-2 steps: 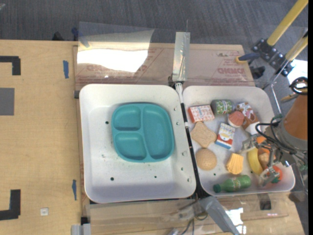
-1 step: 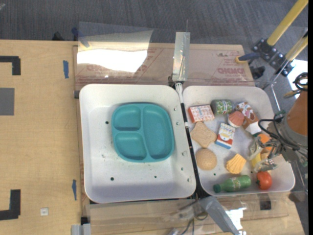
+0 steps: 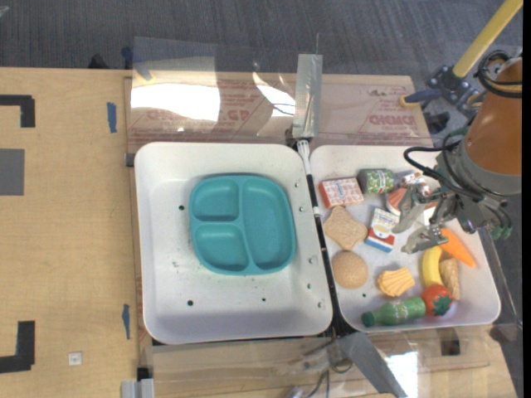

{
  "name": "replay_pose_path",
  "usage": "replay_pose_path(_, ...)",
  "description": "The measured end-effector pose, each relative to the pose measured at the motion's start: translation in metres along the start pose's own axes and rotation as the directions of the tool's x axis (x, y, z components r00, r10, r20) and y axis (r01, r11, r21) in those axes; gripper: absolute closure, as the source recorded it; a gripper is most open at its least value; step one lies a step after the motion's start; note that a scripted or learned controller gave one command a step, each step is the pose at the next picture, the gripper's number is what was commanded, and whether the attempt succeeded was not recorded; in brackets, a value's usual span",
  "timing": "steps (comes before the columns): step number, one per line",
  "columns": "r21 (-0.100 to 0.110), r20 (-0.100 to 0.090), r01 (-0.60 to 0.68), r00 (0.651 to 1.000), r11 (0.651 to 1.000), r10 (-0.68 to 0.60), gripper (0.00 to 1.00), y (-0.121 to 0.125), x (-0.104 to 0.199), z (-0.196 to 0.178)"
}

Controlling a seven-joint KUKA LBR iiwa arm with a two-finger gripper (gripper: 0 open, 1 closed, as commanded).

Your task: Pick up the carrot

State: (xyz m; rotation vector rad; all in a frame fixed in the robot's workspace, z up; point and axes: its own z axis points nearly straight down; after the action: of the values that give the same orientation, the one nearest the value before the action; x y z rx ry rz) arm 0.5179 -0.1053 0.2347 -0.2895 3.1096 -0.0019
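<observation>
Near edge of the right shallow white bin (image 3: 489, 309) has a green toy bottle (image 3: 397, 312) and yellow toy banana (image 3: 431, 265) — the small orange toy carrot (image 3: 459, 248) lies just past them. The metal pincer (image 3: 427, 230) hangs right beside its tip, can't tell if spread or closed. Looks like the approach step — next it has to settle over the carrot and pinch.

Bright, even overhead light; strong white glare on the clear panel (image 3: 178, 102) behind the bins; soft shadows; slight blur around the arm (image 3: 498, 131).
</observation>
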Motion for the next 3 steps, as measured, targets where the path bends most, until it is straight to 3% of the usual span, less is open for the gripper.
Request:
replay_pose_path(1, -0.006, -0.015, 0.281, 0.96, 0.96, -0.281, 1.0, -0.043, 0.036, 0.02)
replay_pose_path(2, 0.0, -0.008, 0.362, 0.932, 0.932, -0.362, 1.0, -0.105, 0.021, -0.042)
replay_pose_path(3, -0.006, -0.01, 0.365, 0.931, 0.931, -0.365, 0.0, -0.103, 0.021, -0.04)
